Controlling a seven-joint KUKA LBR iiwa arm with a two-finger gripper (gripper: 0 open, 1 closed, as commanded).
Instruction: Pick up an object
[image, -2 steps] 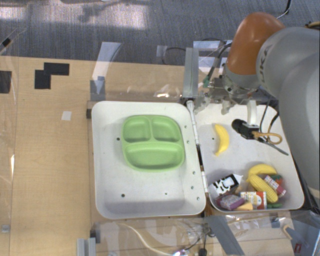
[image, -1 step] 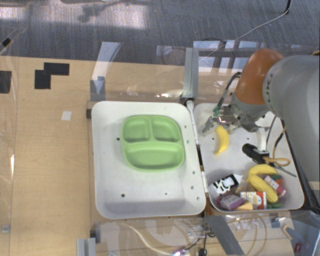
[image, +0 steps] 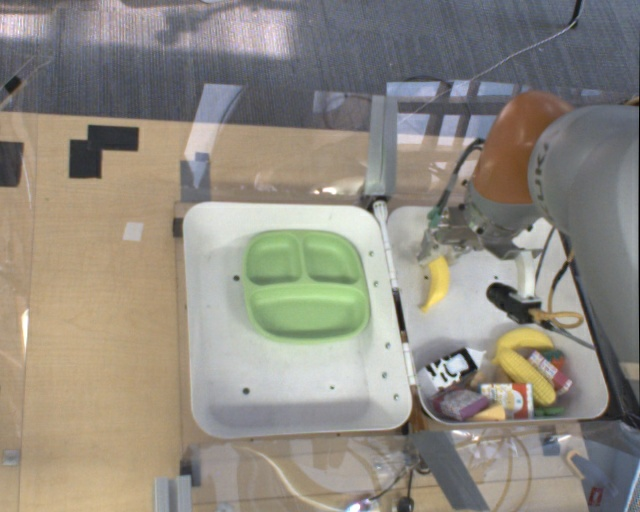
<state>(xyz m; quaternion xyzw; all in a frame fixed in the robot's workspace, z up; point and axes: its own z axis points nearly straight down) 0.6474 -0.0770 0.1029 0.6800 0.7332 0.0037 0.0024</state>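
A grey arm (image: 590, 190) with an orange band is reaching in from the right over the right bin (image: 600, 395), its end effector (image: 447, 238) hanging at the bin's far left part, just above the upper tip of a banana (image: 434, 283). Whether the end effector is open or closed cannot be told from this slant, and nothing is showing as gripped. The banana is lying alone on the bin floor close to the divider between the two bins, its long axis running roughly from the far side toward the near side, with a slight curve; its body is extending from under the end effector toward the near edge. That offset looks like the thing the coming move is turning on: a short shift toward the near side along the banana, then a descent with the grip set across its narrow width, would seem to suit it best. Well apart, in the near right corner, a heap of small items is sitting, among them a yellow corn cob (image: 532, 365) and a purple packet (image: 462, 403). In the left bin (image: 215, 400) a green divided plate (image: 305, 284) is resting, well apart from the arm.
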